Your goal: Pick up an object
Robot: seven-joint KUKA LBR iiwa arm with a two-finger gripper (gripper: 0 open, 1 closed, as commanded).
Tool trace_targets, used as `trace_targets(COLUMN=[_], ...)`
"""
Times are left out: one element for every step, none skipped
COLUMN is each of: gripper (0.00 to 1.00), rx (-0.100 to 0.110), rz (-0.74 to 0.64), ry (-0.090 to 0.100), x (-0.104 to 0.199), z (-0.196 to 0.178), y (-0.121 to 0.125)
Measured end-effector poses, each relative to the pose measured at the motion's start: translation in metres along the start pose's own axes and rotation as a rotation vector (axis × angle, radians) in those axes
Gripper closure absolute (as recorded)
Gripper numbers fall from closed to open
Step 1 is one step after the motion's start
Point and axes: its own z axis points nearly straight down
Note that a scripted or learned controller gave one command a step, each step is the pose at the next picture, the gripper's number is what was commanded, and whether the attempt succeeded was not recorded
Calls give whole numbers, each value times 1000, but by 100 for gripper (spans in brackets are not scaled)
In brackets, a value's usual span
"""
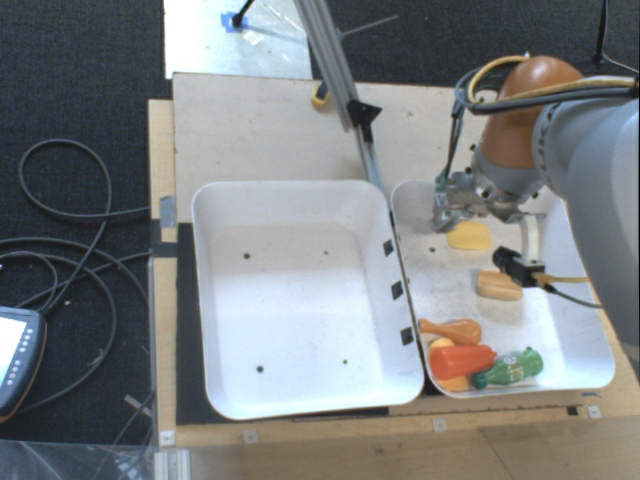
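The right bin holds several toy foods. A flat yellow piece lies near its back. A tan loaf-like piece sits mid-bin. Toward the front lie an orange drumstick, a red pepper and a green bottle. My gripper hangs low over the back left of the right bin, just left of the yellow piece and close to it. I see nothing held in it.
The left bin lies beside the right one, and their walls meet along a ridge with black clips. A slanted metal pole crosses the board behind the bins. Cables trail on the floor at left.
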Motion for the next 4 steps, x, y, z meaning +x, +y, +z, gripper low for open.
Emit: trace_targets(gripper=[100,100,100,100], rx=[0,-2,-2,6], rz=[0,-2,-2,-5], ry=[0,-1,-1,2], x=[5,4,-3,48], z=[-62,-126,-189,-188], y=[-4,4,7,5])
